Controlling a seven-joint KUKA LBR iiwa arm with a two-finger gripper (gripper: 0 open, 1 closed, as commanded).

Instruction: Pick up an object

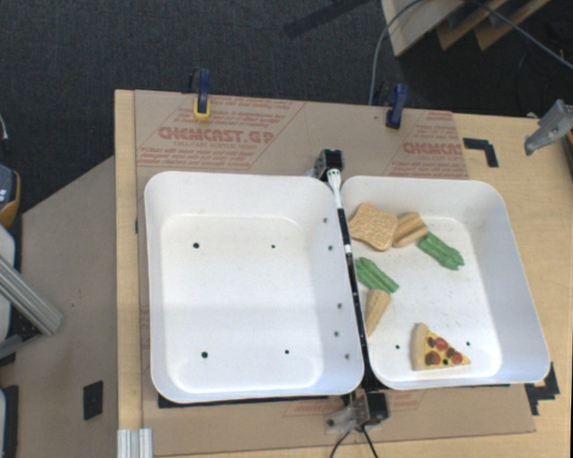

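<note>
Pizza slice nearest; crackers, green pieces beyond, right bin

At the far right edge of the scene I show as a small grey metal part. It is pale and angular, with a blunt pointed end. Its upper face is lighter and its underside darker. I cannot tell which piece of my arm it is.
</note>
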